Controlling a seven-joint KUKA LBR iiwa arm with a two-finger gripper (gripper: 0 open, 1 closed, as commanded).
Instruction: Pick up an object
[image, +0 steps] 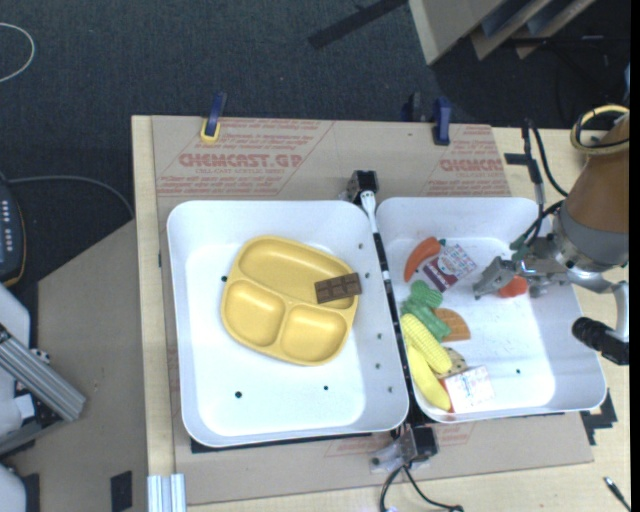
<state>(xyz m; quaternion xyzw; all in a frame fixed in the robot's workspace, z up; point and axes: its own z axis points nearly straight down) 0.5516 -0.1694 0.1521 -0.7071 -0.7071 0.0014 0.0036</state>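
My gripper hangs over the middle of the right bin, at the end of the grey arm with its orange band. A small red object shows just under the gripper, partly hidden by it. To the left of it lie an orange carrot, a white and red packet, a green toy, an orange slice, a corn cob, a yellow banana and a small red and white box.
The left bin holds a yellow divided plate with a brown chocolate bar on its right rim. A black divider clip sits between the bins. A blue clamp and a yellow clamp grip the board's far edge.
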